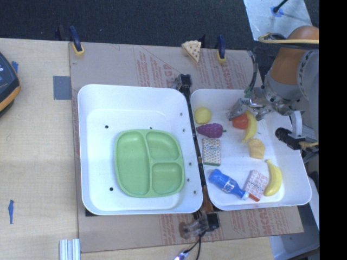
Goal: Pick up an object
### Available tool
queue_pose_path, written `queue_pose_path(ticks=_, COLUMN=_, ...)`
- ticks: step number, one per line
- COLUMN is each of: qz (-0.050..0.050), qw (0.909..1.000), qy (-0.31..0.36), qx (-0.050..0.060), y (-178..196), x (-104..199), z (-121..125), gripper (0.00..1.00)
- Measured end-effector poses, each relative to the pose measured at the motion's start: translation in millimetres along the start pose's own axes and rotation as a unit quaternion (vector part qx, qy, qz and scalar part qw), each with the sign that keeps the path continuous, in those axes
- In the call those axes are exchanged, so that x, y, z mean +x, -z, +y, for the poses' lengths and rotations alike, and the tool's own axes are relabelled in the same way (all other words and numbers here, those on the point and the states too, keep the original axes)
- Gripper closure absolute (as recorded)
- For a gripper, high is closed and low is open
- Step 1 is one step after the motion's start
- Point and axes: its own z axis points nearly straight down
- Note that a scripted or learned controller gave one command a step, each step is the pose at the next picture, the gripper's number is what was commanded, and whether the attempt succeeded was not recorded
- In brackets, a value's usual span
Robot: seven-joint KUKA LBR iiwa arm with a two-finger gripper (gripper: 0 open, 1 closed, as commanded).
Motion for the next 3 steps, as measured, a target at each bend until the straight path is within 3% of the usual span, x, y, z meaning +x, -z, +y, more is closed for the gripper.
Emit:
queue_pose_path(ticks=1, qz=-0.001, qw=1.0000, qy=-0.001, qx=0.001, y=-0.6, x=9.5, z=-44.4, gripper=0.00)
queue_pose_path(ticks=2, qz=0.000, qw=1.0000, qy=-0.001, qx=0.000, y=0.1, x=32.7, z=0.2, gripper=0.00)
queue_pose_path(ticks=3, qz=0.000, qw=1.0000, qy=0.001, qx=0.003, y=10.0, x=31.7, z=-0.9, gripper=1.00)
